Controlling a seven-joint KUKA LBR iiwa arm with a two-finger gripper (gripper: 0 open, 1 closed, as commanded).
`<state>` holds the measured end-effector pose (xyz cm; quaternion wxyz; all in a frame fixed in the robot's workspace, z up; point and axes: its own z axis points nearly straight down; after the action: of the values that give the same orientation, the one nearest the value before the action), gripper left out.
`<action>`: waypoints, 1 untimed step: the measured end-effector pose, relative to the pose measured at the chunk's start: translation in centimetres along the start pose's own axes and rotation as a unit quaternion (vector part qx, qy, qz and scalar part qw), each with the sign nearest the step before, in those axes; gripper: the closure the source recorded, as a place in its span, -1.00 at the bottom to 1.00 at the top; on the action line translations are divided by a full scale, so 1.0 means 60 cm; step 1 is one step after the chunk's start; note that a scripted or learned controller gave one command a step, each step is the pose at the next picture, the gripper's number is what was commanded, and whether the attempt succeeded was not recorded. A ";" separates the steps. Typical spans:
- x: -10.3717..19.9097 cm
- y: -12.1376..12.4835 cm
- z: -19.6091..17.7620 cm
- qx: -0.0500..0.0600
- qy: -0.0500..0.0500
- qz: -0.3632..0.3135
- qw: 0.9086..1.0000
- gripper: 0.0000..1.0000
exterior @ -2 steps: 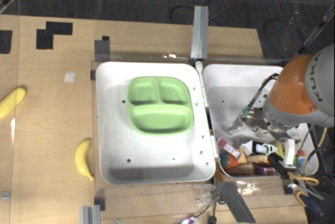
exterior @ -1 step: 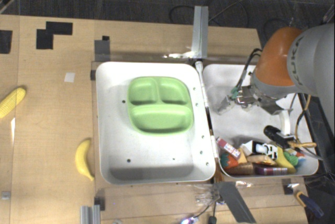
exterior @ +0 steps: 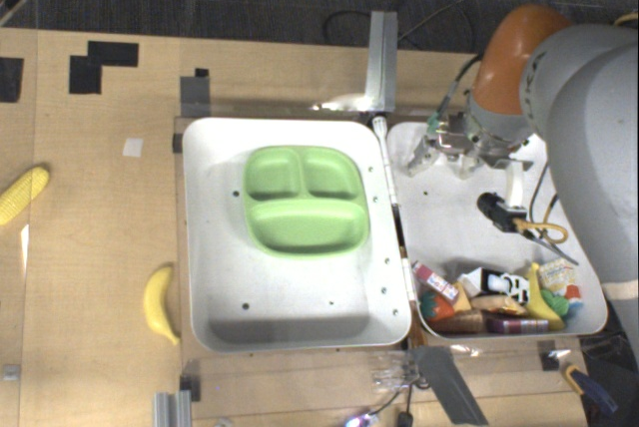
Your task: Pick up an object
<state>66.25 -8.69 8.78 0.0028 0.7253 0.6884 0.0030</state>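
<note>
Over the right bin (exterior: 439, 215), the gripper (exterior: 446, 148) is blurred; its grasp cannot be told.

Bulky grey arm (exterior: 589, 116) with smooth, rounded casing, matte and unmarked. Glossy orange band (exterior: 514, 51) above the wrist, dome-shaped, catching a soft highlight. Below the band, a darker grey wrist section, narrower than the casing. Thin dark cables looping beside the wrist, with small green fittings at their lower end. Pale metallic claw (exterior: 444, 151) at the tip, small against the casing, its details too blurred to make out. No screws or lettering legible at this sharpness.
</note>
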 end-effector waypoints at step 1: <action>-0.056 -0.086 -0.003 -0.001 0.000 0.065 0.998 -1.00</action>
<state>60.92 -11.75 8.93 0.0035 0.7687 0.6396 0.0036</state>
